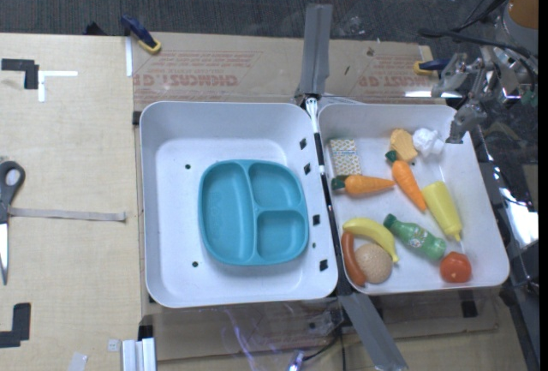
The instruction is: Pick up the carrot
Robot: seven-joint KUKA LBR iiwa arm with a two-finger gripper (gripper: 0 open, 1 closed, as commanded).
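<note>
Starting at the far left, scissors (8, 189) are seen lying on the wooden bench (68, 155), well left of the left bin (163, 189), apparently out of the way of the work. A teal divided plate (254, 212) is laid in the middle of that bin, probably as a target for sorted items. Right of the plate, across the shared wall, the right bin (488, 275) is crowded with toy food. Two carrots are found there: one carrot (366, 184) lies flat just past that wall, and a second carrot (409, 183) is set at a slant beside it, touching a yellow bottle (445, 208). Below them a banana (372, 232), an egg (372, 263), a green bottle (415, 238) and a tomato (455, 266) are scattered. Further right, above the bin's back corner, the gripper (467, 108) is held clear of the food; nothing is seen in it, and its opening cannot be told. A descent toward a carrot is judged to be the step ahead.
</note>
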